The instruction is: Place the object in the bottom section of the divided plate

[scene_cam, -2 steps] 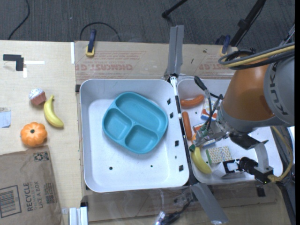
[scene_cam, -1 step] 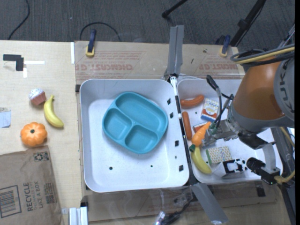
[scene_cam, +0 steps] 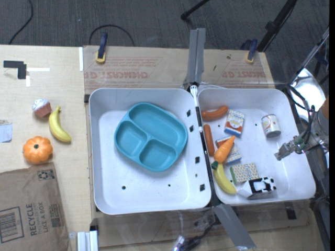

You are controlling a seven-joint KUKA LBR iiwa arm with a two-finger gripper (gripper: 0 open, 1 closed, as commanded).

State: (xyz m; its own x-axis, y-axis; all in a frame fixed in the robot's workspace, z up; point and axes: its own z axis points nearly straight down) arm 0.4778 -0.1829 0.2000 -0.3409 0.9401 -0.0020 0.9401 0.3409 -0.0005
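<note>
A blue divided plate [scene_cam: 121, 123] lies in the left bin [scene_cam: 104, 187], with one long section at the top and two smaller ones below; nothing lies in any of them. My gripper [scene_cam: 286, 151] hangs low over the right side of the right bin [scene_cam: 293, 192], below a small can [scene_cam: 270, 125] and apart from it. Toy food fills the right bin's left half: two sausages [scene_cam: 215, 112], a carrot [scene_cam: 224, 148], a banana [scene_cam: 224, 179], a small carton [scene_cam: 234, 123] and flat packets [scene_cam: 246, 171]. I see nothing in the gripper.
A black-and-white item [scene_cam: 260, 186] rests near the right bin's front edge. On the bench to the left are a banana [scene_cam: 58, 125], a cupcake [scene_cam: 42, 108], a small pumpkin [scene_cam: 37, 149] and a paper bag [scene_cam: 31, 208]. A raised divider [scene_cam: 197, 114] separates the bins.
</note>
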